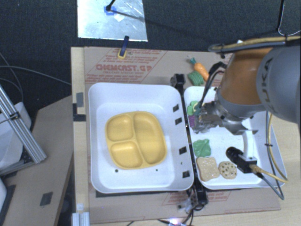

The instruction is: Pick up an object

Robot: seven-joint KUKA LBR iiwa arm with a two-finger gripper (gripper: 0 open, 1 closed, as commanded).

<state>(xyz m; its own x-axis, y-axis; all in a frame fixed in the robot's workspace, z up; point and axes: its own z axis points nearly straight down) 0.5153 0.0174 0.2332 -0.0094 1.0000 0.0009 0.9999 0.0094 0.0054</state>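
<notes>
My gripper (202,120) hangs low over the left side of the right bin (265,180), under the grey and orange arm. Just left of it lie a light green toy (192,108) and a purple toy (192,122), partly hidden by the gripper. In front of the gripper lies a dark green leafy toy (202,147). Nearer the front edge sit a slice of toy toast (207,168) and a round cookie (227,170). I see nothing held in the gripper.
The left bin (101,102) holds a yellow divided plate (135,139). Behind the right bin, on the cardboard, lie a toy carrot (200,69) and a green toy (195,78). A blue and yellow marker (123,47) lies at the back.
</notes>
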